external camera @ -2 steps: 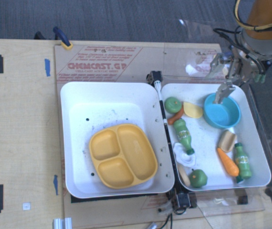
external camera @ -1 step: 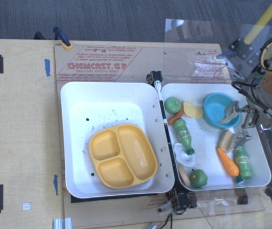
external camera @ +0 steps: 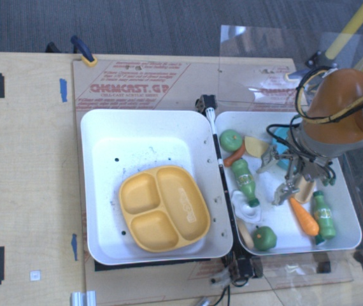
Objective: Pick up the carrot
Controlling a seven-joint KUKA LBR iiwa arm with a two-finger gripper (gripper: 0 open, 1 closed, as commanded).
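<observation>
The carrot (external camera: pixel 304 217) is orange and lies slantwise in the right bin (external camera: pixel 350 238), near its front right corner. My gripper (external camera: pixel 301 185) hangs low over this bin under the orange wrist band, just above the carrot's upper end. Its metal fingers (external camera: pixel 285 193) are spread open, with one tip close to the carrot's top. No carrot sits between them. A tan object (external camera: pixel 306 189) shows in the gap under the gripper.
The right bin also holds two green bottles (external camera: pixel 245 181) (external camera: pixel 323 216), a green round fruit (external camera: pixel 230 139), a pale yellow piece (external camera: pixel 255 146), a small red-orange item (external camera: pixel 234 157), a white object (external camera: pixel 246 210) and a green pepper (external camera: pixel 265 237). A yellow divided plate (external camera: pixel 163 207) lies in the left bin (external camera: pixel 105 145).
</observation>
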